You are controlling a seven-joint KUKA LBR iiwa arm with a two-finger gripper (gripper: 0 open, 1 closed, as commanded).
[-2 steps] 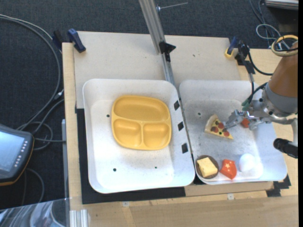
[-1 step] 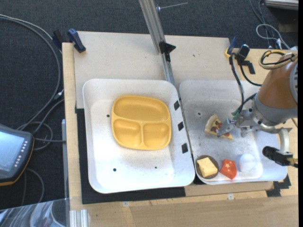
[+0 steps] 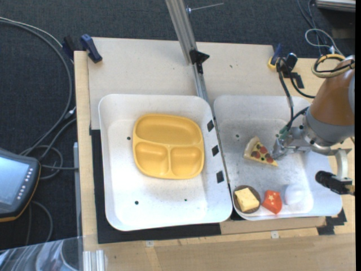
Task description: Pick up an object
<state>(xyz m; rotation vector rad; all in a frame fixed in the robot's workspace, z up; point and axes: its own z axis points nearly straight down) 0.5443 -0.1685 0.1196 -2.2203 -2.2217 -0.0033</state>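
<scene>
In the right bin [image 3: 248, 109] a toy pizza slice [image 3: 259, 152] lies near the middle. My gripper [image 3: 280, 147] hangs low just to the right of the slice, its tip at the slice's right edge. Nothing shows between its fingers. Along the bin's front edge sit a cheese-topped brown round piece [image 3: 246, 199], a red strawberry-like piece [image 3: 272, 201] and a pale white lump [image 3: 295, 195]. The arm, grey with an orange band [image 3: 334, 103], comes in from the right.
The left bin [image 3: 113, 151] holds a yellow divided plate [image 3: 168, 146]. A metal pole [image 3: 183, 21] rises at the back between the bins. Cables [image 3: 293, 89] trail over the right bin's far corner. A black part [image 3: 333, 182] of the arm overhangs the bin's right rim.
</scene>
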